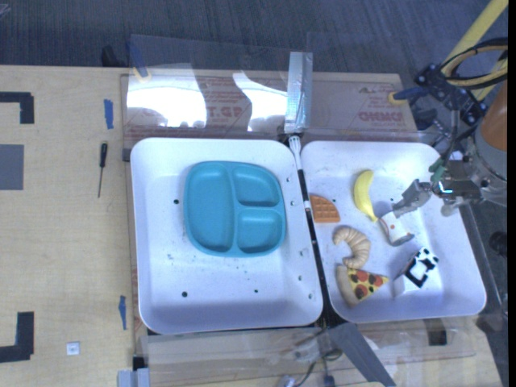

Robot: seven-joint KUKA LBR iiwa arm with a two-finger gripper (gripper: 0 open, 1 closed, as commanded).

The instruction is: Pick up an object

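**Nothing lifted yet**

The small white block [395, 229] sits right of centre in the right bin [463, 297], near the banana [364, 193]. The gripper [403, 204] hangs just above it, jaws look spread, nothing between them. So the actual grab and lift is all left to do.

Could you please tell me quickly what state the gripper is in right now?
Gripper: in the right bin, beside the banana; open or shut cannot be told.

Right bin [451, 297] crowded: banana [364, 192], waffle [324, 209], croissant [355, 244], pizza slice [361, 283]; upper-left corner open.
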